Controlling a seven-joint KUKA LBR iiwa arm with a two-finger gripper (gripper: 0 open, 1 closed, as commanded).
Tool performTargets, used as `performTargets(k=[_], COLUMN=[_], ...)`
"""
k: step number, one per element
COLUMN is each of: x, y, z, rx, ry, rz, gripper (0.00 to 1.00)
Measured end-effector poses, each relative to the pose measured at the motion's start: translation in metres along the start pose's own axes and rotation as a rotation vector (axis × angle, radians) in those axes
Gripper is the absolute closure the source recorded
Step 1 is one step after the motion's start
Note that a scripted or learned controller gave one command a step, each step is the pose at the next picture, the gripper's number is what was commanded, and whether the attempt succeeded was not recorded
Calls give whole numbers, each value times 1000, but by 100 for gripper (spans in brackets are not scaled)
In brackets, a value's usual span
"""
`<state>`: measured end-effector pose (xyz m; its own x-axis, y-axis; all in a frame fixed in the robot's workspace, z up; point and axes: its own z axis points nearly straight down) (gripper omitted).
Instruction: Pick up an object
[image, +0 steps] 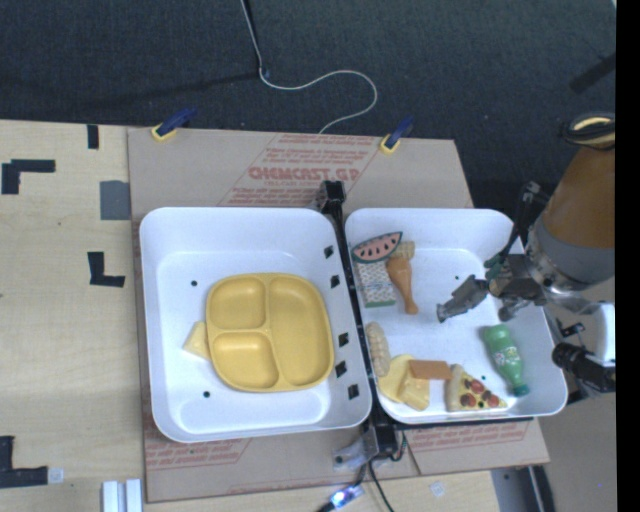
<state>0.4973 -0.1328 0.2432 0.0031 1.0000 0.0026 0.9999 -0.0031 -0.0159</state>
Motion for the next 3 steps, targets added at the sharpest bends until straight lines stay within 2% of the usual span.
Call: performTargets(k=[1, 2, 3], x=[1, 3, -2], y=[2, -3, -8], z=[-7, 56, 101], rx=[-13, -9, -11], ry=[-2, -1, -1], rz=[-4, -4, -3], gripper=[0, 0, 0])
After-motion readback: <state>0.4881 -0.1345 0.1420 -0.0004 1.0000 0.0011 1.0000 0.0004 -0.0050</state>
